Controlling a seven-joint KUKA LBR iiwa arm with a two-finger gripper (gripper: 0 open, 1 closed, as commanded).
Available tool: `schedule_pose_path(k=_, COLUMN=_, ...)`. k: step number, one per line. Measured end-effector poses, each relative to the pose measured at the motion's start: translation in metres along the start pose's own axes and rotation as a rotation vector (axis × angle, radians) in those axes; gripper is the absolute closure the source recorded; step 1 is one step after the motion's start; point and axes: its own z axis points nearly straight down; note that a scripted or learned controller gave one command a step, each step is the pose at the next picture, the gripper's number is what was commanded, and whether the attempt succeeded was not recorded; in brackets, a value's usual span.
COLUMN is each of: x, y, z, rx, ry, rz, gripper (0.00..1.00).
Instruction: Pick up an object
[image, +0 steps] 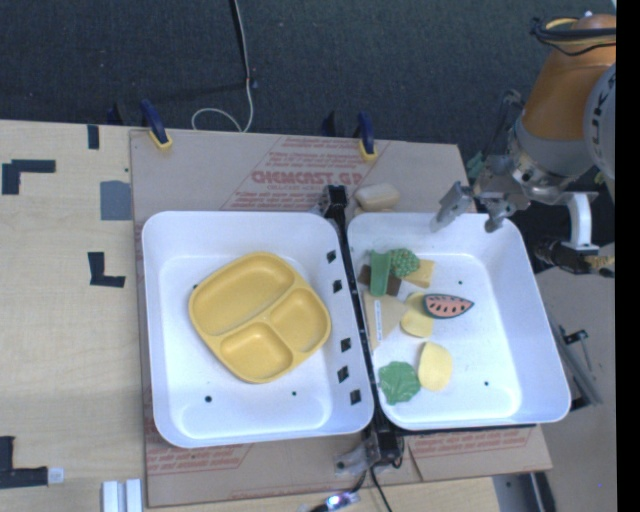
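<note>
My gripper (469, 213) hangs over the back edge of the right bin (520, 290), its two fingers spread open with nothing between them. Below and to its left in that bin lie toy foods: a green broccoli piece on a brown block (391, 270), a watermelon slice (447, 306), a pale yellow piece (417, 323), a yellow potato-like piece (435, 366) and a green leafy piece (399, 382). All of them rest on the bin floor, apart from the gripper.
The left bin (165, 330) bears a yellow divided plate (259, 315). A beige oval object (377, 197) lies on the cardboard behind the bins. Black clips line the divider between the bins (345, 300). Two clamps hold the cardboard's back edge.
</note>
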Motion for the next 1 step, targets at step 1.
schedule_pose_path(k=1, x=0.0008, y=0.0004, z=-0.0101, rx=0.000, ry=0.000, rz=-0.002, gripper=1.00)
